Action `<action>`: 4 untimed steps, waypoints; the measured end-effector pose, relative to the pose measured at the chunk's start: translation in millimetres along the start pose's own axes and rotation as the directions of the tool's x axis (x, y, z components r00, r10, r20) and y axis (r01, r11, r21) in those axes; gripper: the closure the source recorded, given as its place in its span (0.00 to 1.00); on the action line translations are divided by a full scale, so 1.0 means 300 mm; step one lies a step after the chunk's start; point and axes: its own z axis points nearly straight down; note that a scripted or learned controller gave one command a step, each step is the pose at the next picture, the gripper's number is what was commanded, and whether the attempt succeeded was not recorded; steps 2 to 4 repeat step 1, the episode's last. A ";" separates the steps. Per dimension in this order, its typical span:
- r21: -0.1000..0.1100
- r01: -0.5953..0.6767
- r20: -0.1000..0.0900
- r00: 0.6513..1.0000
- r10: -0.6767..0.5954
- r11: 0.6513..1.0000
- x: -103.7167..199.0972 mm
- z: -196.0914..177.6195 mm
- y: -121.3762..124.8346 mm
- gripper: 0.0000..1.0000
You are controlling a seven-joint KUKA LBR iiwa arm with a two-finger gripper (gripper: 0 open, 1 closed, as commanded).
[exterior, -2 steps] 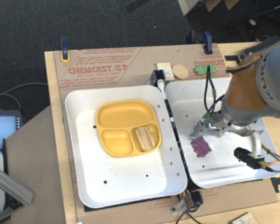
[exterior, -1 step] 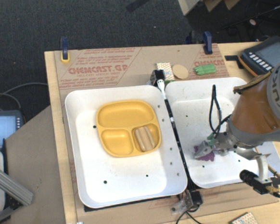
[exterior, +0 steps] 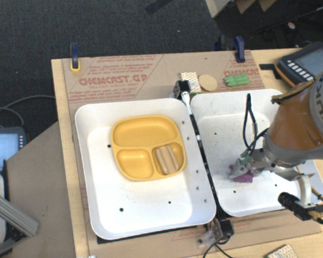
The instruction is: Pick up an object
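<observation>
Camera view is showing you the pincer sitting low in the right bin, at about three o'clock from the yellow divided plate in the left bin. A small purple object is lying right under its tip, toward six o'clock, apparently touching. You cannot tell how the pincer is set, nor the object's long axis.

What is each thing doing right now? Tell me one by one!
yellow divided plate: flat in the left bin, upright.
tan block: lying in the plate's lower right compartment.
purple object: lying in the right bin, right by the gripper.
gripper: low over the right bin, at the purple object; a grasp cannot be told.
green object: lying on the bench behind the bins.
</observation>
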 end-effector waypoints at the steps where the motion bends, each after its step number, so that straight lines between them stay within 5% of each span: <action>1: -0.016 0.014 -0.002 1.000 -0.014 1.000 0.199 -0.320 0.339 1.00; 4: -0.016 0.014 -0.002 1.000 -0.014 1.000 0.199 -0.320 0.339 1.00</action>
